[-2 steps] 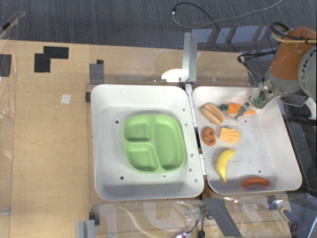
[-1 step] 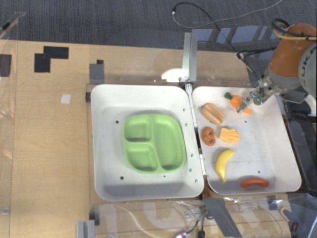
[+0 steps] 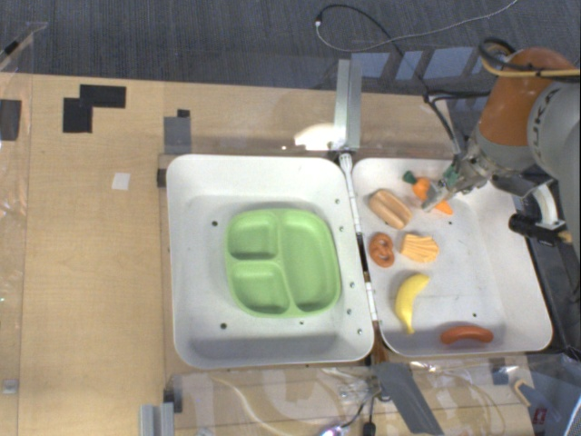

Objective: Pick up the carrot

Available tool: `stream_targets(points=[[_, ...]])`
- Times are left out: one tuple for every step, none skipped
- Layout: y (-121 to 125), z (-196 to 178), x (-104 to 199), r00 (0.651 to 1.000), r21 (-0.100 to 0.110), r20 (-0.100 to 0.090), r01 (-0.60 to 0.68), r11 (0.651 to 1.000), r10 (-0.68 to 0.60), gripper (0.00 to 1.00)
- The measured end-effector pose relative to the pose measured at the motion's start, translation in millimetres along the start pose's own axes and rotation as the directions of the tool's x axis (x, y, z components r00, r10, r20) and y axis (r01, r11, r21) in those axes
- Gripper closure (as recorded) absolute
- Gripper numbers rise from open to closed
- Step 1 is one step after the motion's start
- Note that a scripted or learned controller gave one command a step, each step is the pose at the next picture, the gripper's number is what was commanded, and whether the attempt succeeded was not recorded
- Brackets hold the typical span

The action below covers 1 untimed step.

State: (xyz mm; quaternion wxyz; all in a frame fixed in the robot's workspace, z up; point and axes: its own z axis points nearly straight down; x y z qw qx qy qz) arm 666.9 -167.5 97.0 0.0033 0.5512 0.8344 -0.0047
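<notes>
The carrot (image 3: 421, 189) lies at the back of the right bin (image 3: 508, 271). It is orange with a small green top pointing back-left, and its tip (image 3: 443, 208) points front-right. My gripper (image 3: 438, 195) reaches in from the right and is down over the carrot's middle, hiding that part. The arm's orange band (image 3: 508, 107) sits above the wrist at the bin's back right corner.
A hot dog bun (image 3: 389, 208) lies just left of the carrot. In front of it are a brown pretzel (image 3: 382, 249), a yellow-orange wedge (image 3: 419, 248), a banana (image 3: 410, 301) and a red sausage (image 3: 467, 335). The left bin (image 3: 195, 243) holds a green divided plate (image 3: 282, 261).
</notes>
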Motion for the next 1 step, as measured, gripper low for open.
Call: stream_targets(points=[[13.6, -103.3, 72.4, 0.996, -0.012, -0.008, -0.086, 0.996, 0.086, 1.00]])
